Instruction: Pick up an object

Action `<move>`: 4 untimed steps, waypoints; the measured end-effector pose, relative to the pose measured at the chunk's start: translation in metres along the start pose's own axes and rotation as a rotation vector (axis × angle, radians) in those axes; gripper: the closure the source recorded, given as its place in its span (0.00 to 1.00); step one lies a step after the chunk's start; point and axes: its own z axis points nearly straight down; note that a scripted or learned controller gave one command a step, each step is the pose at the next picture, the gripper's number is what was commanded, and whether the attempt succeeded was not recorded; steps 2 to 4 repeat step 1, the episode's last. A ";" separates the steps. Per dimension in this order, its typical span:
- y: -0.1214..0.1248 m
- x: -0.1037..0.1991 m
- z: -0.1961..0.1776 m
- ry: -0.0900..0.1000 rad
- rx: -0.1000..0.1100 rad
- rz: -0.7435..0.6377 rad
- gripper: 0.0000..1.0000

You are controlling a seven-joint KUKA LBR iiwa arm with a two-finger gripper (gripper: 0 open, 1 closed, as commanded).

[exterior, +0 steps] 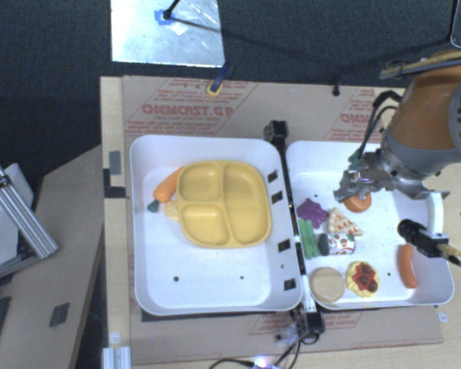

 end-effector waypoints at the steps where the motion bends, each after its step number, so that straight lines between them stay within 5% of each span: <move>1: -0.012 0.004 -0.005 0.001 0.000 0.000 1.00; 4: -0.012 0.004 -0.005 0.001 0.000 0.000 1.00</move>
